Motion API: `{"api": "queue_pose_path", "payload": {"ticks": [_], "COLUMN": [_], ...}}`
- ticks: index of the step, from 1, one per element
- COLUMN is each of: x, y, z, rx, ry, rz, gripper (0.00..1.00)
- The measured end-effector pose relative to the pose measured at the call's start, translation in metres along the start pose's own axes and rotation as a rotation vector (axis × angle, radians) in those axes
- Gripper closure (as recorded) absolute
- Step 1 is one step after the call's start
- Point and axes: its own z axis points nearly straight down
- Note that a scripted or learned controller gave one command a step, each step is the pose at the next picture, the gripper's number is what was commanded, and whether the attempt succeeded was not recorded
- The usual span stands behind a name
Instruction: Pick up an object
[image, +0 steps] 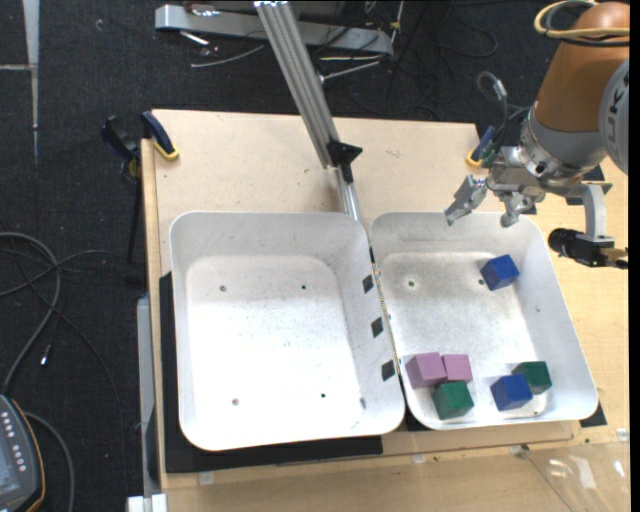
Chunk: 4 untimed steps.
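From my remote station I log the scene starting at the left. A yellow-handled clamp (158, 137) sits at the far left corner of the wooden desk (250, 165). The left bin (190, 240) lies on the desk with nothing resting in it that I can make out apart from a few small dark specks. A grey metal strut (305, 90) slants down from the top of the view and ends at the seam between the two bins.

The right bin (572, 340) touches the left bin along that seam. It holds six blocks. Along the near wall, from left, two pink blocks (438, 368) sit touching each other, with a green block (453, 399) just in front of them. Further right, a blue block (511, 391) sits just beside a second green block (534, 376). A lone blue cube (499, 271) sits well apart from these, towards the far right part of the bin.

The gripper (492, 203) hangs above the far rim of the right bin, beyond the lone blue cube and not touching it. Its fingers (462, 203) are spread apart and have hold of nothing. The arm (580, 90), grey with its orange band, enters at the top right.
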Motion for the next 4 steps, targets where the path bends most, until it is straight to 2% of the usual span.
{"api": "queue_pose_path", "payload": {"ticks": [1, 2, 4], "x": [-0.062, -0.076, -0.071], "y": [-0.027, 0.001, -0.005], "z": [0.128, 0.133, 0.137], "rx": [-0.017, -0.025, -0.027], "ry": [-0.003, -0.008, -0.008], "rz": [-0.001, 0.0, -0.001], "gripper": [0.0, 0.0, 0.0]}}
